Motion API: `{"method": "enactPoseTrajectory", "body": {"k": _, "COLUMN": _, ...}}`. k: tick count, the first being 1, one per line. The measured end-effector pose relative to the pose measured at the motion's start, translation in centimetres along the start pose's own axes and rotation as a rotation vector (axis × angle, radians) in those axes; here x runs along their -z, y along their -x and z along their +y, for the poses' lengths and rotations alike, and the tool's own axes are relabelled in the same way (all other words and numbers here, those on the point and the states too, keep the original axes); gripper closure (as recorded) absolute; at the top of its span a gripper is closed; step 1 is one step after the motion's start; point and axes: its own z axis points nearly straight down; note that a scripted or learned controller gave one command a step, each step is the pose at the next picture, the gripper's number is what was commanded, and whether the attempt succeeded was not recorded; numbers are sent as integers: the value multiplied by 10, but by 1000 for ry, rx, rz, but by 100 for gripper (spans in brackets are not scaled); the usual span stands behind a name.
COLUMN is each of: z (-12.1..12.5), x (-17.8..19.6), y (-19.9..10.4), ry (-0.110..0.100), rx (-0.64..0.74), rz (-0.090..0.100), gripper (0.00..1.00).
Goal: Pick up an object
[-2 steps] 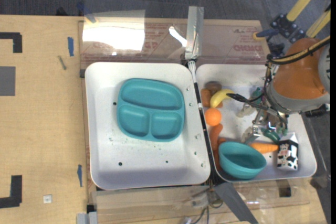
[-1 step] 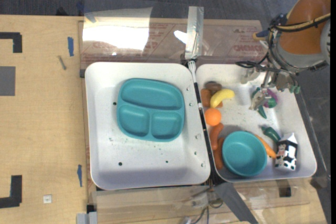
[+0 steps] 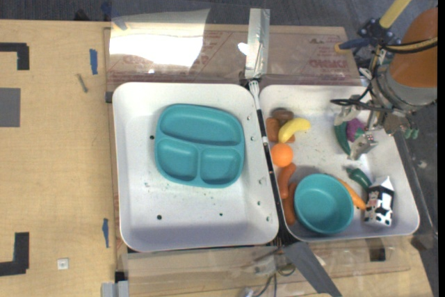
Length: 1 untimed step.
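Nearest, by the right bin's [image 3: 410,219] front rim: black-and-white toy cow [image 3: 379,205], just right of the teal bowl [image 3: 323,202]. Likely light, rigid plastic; best taken across its narrow body. Farther back from the bowl, gripper [image 3: 363,139] hangs over the bin's rear; finger state cannot be judged. Something purple and green sits at it.

Divided tray [image 3: 199,145] lay in left bin [image 3: 132,170], bowl [image 3: 322,202] sat in right bin [image 3: 405,209], banana [image 3: 294,128] behind bowl, toy cow [image 3: 379,204] right of bowl.
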Motion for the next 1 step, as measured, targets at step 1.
{"method": "enactPoseTrajectory", "body": {"k": 1, "z": 2, "x": -27, "y": -8, "ry": 2, "rx": -62, "rz": -2, "gripper": 0}}
